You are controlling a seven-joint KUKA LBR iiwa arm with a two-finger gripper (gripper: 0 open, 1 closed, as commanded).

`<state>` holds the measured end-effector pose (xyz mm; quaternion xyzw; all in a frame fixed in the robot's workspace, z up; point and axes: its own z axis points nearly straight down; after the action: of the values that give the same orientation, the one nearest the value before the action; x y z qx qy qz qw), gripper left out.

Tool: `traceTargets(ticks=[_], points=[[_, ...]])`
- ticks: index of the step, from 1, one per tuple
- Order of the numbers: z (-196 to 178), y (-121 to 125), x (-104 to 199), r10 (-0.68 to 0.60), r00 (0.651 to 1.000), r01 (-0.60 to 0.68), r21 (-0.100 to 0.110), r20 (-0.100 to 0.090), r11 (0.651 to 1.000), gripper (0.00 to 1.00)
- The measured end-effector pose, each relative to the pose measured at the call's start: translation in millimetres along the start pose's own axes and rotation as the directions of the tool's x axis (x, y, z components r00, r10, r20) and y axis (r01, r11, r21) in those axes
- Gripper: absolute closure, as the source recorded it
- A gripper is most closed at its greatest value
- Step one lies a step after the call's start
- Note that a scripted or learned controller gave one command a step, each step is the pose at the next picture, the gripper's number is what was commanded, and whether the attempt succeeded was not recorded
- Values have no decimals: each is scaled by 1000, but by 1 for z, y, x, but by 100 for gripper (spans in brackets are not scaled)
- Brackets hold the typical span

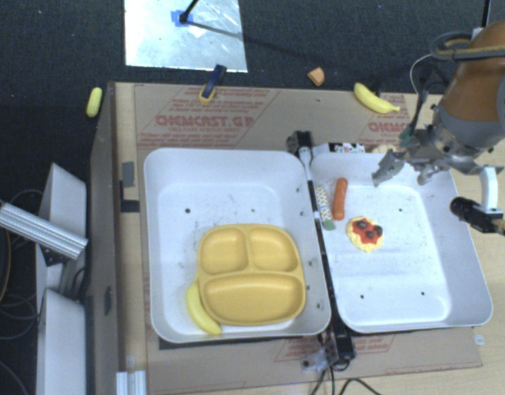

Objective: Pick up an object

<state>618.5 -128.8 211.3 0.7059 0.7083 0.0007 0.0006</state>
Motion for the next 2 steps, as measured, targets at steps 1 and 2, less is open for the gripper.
traceTargets(ticks=[1,2], points=[[125,-52,10,2,1000,-2,3,0,1000,0],[127,-65,8,2,1000,-2,1,0,1000,0]])
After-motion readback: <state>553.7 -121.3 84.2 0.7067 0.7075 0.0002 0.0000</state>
